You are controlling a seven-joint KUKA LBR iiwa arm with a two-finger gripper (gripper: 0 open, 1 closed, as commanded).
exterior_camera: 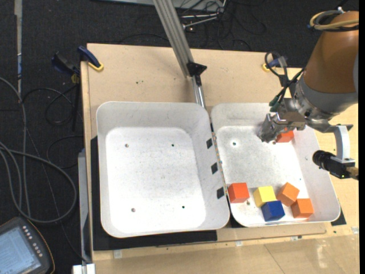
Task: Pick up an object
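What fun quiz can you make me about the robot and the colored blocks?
1. True or false: the blue block sits in the left bin.
2. What color is the block between the orange block and the other two orange ones?
3. Which is beside the gripper? A) a red-orange block B) a green ball C) a spoon

Key: 1 false, it sits in the right bin; 2 yellow; 3 A.

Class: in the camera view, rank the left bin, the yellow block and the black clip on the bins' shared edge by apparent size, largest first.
1. left bin
2. yellow block
3. black clip, the smallest-looking, though not far off the block.
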